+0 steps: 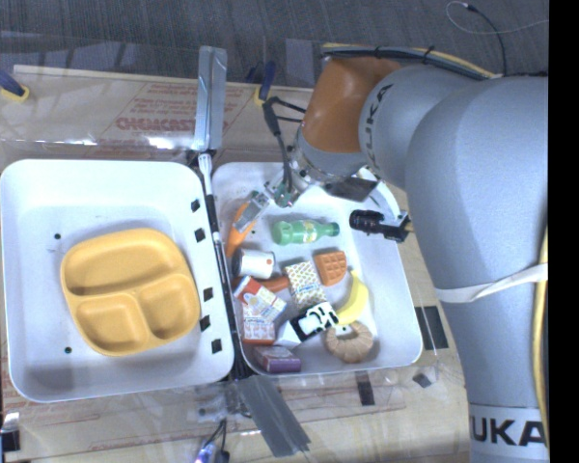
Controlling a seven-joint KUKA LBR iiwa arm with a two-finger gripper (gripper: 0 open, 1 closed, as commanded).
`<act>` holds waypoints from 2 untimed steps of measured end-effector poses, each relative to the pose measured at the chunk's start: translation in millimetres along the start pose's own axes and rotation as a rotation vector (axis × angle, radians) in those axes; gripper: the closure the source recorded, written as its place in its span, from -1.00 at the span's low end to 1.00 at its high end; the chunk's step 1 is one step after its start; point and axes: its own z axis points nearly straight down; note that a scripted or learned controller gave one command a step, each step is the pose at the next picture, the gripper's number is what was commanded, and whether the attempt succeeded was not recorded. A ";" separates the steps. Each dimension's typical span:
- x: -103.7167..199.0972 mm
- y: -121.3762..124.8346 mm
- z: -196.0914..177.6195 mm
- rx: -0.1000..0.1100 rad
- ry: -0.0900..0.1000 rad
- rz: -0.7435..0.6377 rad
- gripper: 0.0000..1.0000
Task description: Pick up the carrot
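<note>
The carrot [239, 233] is a small orange piece lying against the left wall of the right bin [401, 287], its paler leafy end pointing up and to the right. My gripper [276, 194] reaches down into the back of that bin from the orange-banded wrist [340, 104]. Its tip is just up and to the right of the carrot's leafy end, close to it. I see nothing lifted off the bin floor.
Packed around the carrot are a green bottle [304, 231], a white cup [258, 262], a waffle [330, 265], a banana [355, 301], a bagel [350, 342] and small boxes [259, 314]. The left bin [29, 201] holds a yellow divided tray [127, 287].
</note>
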 end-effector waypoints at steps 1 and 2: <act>-1.1 3.0 -13.4 -0.005 -0.006 -0.004 1.00; -1.1 2.7 -13.1 -0.005 -0.006 -0.004 -1.00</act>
